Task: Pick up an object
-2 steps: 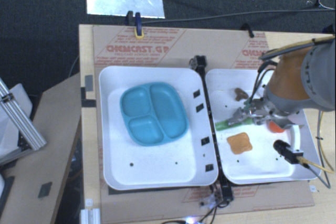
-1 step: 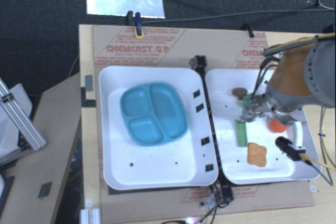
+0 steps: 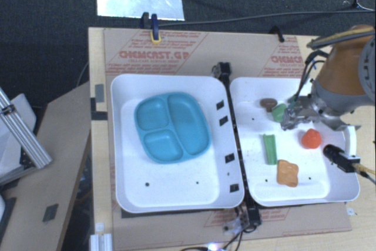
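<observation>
Camera view: your claw (image 3: 292, 116) sits low in the right bin (image 3: 305, 194), near its back edge, right beside a small green piece (image 3: 278, 112) and near a brown lump (image 3: 268, 104). You cannot tell from here how the claw stands or whether it holds anything. Nearest candidates are that green piece and the red ball (image 3: 311, 139) just in front. The green stick (image 3: 269, 149) and orange piece (image 3: 287, 173) lie further forward, well apart from the claw. Pick one target, centre over it, go straight down, and avoid nudging its neighbours. The left bin (image 3: 135, 197) holds a blue tray (image 3: 172, 127); leave it.
</observation>
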Robot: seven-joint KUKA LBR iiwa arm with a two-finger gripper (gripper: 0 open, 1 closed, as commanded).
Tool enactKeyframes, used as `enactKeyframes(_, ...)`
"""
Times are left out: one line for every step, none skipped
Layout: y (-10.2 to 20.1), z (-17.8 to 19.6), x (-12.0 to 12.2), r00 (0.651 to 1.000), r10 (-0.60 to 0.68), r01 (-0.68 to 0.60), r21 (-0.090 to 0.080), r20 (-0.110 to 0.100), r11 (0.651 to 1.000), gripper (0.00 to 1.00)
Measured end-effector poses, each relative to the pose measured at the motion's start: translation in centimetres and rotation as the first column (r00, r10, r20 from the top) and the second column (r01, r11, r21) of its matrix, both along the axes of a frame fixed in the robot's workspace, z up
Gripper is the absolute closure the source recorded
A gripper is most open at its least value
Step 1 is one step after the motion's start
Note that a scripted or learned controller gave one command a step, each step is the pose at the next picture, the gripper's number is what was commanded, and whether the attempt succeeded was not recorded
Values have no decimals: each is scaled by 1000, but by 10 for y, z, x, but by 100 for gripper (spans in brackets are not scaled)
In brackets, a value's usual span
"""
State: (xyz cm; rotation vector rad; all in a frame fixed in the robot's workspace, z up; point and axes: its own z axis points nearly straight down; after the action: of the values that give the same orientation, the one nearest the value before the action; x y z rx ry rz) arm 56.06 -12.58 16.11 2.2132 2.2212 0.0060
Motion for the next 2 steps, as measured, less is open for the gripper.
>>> enactKeyframes(-5,45,-2,1000,0,0,0,0,1000,100)
enactKeyframes(-5,91,-1,1000,1,-1,0,0,1000,100)
